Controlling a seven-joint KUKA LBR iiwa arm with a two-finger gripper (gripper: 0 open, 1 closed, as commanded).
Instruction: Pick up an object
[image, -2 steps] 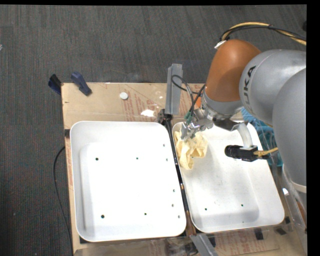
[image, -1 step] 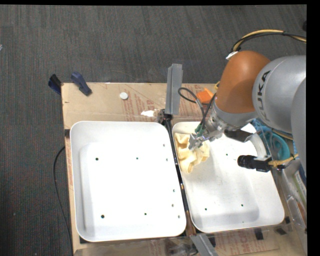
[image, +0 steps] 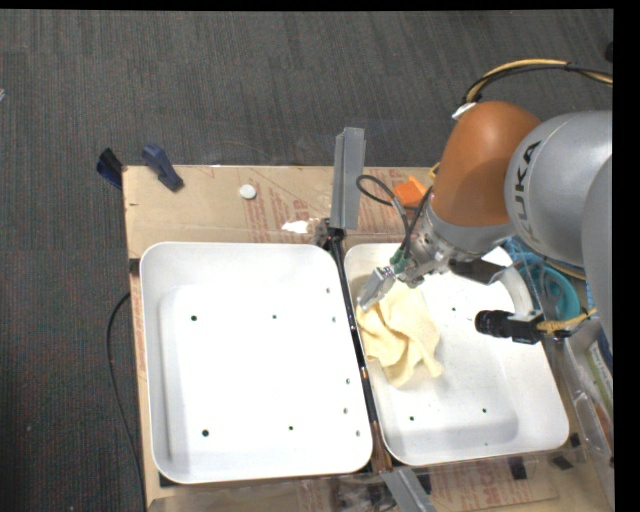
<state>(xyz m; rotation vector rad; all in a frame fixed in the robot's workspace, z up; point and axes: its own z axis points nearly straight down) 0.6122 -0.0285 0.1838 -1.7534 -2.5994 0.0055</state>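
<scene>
A crumpled pale yellow cloth (image: 402, 337) lies in the right bin (image: 470, 420), against its left wall. My gripper (image: 383, 283) reaches down from the right and sits right at the cloth's upper left edge, touching or nearly touching it. One grey finger (image: 371, 290) shows against the bin's left rim. The arm's orange band (image: 480, 165) and grey body hang over the bin's upper right part.
The left bin (image: 250, 360) is bare white with small dark dots. A grey post (image: 347, 190) stands between the bins at the back. Black cable and a teal item (image: 550, 285) sit at the right bin's right edge. Cardboard (image: 220, 205) lies behind the bins.
</scene>
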